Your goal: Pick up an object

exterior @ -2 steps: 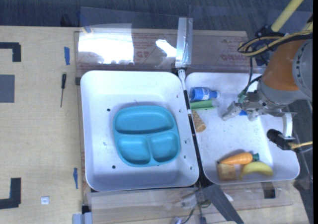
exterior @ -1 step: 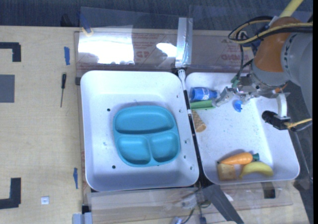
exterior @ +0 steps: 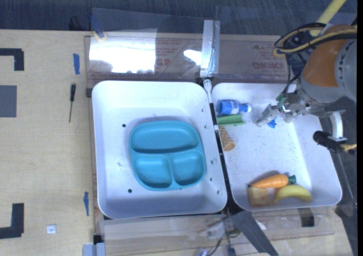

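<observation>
**Bench inventory: two bins, arm over the right one**

Left bin (exterior: 108,135): one blue divided tray (exterior: 166,154), lying flat near the middle.

Right bin (exterior: 317,158): blue-and-white bottle (exterior: 233,107) and green stick (exterior: 229,119) at the far left corner, the stick just beside the bottle; a brownish item (exterior: 227,139), too blurred to name, against the divider wall. Near edge: carrot (exterior: 270,181), banana (exterior: 293,193) and a tan block (exterior: 260,195), possibly bread, clustered together.

Gripper (exterior: 271,117): hanging over the far part of the right bin, near the bottle, nothing visible between its fingers; whether open or closed cannot be told.
</observation>
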Controlling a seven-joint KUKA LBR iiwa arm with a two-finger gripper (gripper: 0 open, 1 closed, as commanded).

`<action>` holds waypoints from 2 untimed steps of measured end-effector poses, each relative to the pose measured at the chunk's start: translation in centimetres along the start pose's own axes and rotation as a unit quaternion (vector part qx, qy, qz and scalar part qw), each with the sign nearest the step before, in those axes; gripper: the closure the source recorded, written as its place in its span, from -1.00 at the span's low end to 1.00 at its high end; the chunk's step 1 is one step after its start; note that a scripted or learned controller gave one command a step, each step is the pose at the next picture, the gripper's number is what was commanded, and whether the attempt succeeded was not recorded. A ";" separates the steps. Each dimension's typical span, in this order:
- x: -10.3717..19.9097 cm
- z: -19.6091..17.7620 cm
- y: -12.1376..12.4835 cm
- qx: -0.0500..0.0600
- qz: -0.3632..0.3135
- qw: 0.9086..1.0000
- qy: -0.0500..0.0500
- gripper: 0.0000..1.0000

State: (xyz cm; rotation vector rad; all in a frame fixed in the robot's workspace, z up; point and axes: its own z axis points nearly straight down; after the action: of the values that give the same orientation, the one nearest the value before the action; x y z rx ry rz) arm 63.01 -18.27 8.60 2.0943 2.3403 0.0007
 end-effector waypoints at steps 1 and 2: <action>2.2 0.0 2.0 -0.002 -0.063 0.998 -0.001 -1.00; 0.6 0.0 1.0 -0.001 -0.011 1.000 0.000 -1.00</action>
State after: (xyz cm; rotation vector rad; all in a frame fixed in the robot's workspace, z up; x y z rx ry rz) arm 63.92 -17.60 8.61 2.0686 2.3619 0.0023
